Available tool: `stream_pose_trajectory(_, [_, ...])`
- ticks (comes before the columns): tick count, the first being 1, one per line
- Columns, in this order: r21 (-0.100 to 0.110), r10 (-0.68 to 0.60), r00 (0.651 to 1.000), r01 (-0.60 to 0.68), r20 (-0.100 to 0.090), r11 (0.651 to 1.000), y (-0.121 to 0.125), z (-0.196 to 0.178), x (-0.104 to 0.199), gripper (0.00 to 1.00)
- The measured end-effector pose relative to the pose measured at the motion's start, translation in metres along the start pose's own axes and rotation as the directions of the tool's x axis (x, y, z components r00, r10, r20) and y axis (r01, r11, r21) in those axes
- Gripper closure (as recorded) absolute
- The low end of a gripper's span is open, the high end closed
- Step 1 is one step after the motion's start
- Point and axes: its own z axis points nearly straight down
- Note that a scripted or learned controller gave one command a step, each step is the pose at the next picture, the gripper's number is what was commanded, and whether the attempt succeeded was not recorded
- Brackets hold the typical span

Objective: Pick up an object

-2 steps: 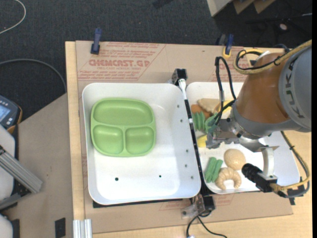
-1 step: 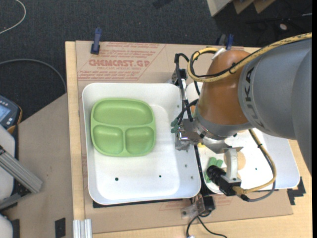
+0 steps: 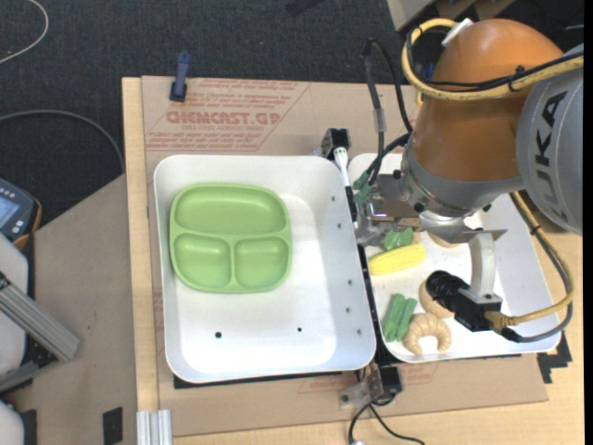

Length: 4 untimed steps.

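arm: grey with an orange band (image 3: 473, 100), reaches in from the right and hangs over the right bin (image 3: 533, 276)
tool: (image 3: 378, 213) low over the near-left part of the right bin, close to the wall between the two bins
tool state: cannot tell how far open, the wrist blocks the view; cannot tell whether it has hold of anything
green piece: (image 3: 398, 240) small, just below the tool, touching the top edge of the corn; contact with the tool unclear
corn: (image 3: 397, 261) yellow cob lying flat in the right bin, near its left wall
green pods: (image 3: 400, 313) two or three side by side, below the corn and apart from it
croissant: (image 3: 428, 334) tan, curved, at the bottom edge of the right bin, just beside the pods
tan roll: (image 3: 431, 290) round, above the croissant, partly hidden
left bin: (image 3: 185, 341) white, shallow, holds one plate
plate: (image 3: 230, 237) light green, three compartments, lying flat in the upper-left part of the left bin, well apart from the tool
table: (image 3: 139, 248) brown cardboard sheet with red print under both bins
blue clip: (image 3: 179, 77) at the far-left corner of the cardboard
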Motion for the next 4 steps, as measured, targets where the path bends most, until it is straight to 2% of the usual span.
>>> stream_pose_trajectory(1, [-0.005,-0.002,1.000,0.002,-0.002,1.000,0.001,-0.122,0.012,1.00])
stream_pose_trajectory(2, [0.007,0.000,1.000,0.000,0.002,1.000,0.001,-0.125,0.012,1.00])
stream_pose_trajectory(4, [0.003,0.000,1.000,0.000,0.003,1.000,0.002,-0.146,0.013,1.00])
